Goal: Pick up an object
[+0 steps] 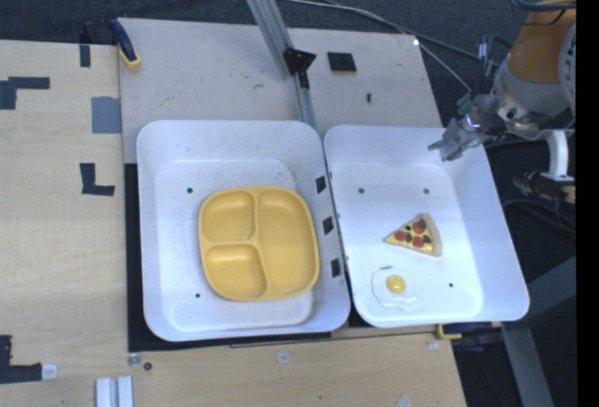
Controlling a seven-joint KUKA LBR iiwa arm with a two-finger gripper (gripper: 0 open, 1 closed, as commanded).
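Step in hand: approaching, by the look of it; nothing being lifted yet, nothing being gripped.
Gripper [449,145]: hanging over the far right corner of the right bin [487,209], just above its rim; tool small and dark against the rim, so impossible to tell how far open; nothing visible between its tips.
Arm: reaching in from the right, orange band [543,45] showing above the wrist.
Pizza slice [415,235]: lying flat in the right bin, toward its middle, point aimed left; well apart from the gripper, nearer to the camera side.
Fried egg [394,288]: lying flat in the same bin, just near of the pizza slice, close to the bin's near wall; not touching the slice.
Yellow divided plate [258,242]: sitting in the left bin [159,209], three compartments, nothing lying in them.
Likeliest target: judging by closeness, the pizza slice, then the fried egg.
Next move calling for: travelling nearward and slightly left from the corner, centring above the chosen piece, then descending straight down.
Difficulty expected: both pieces lying thin and flat on the bin floor, so needing tips pressed right down to the floor and closing across a narrow edge; slipping off looking likely.
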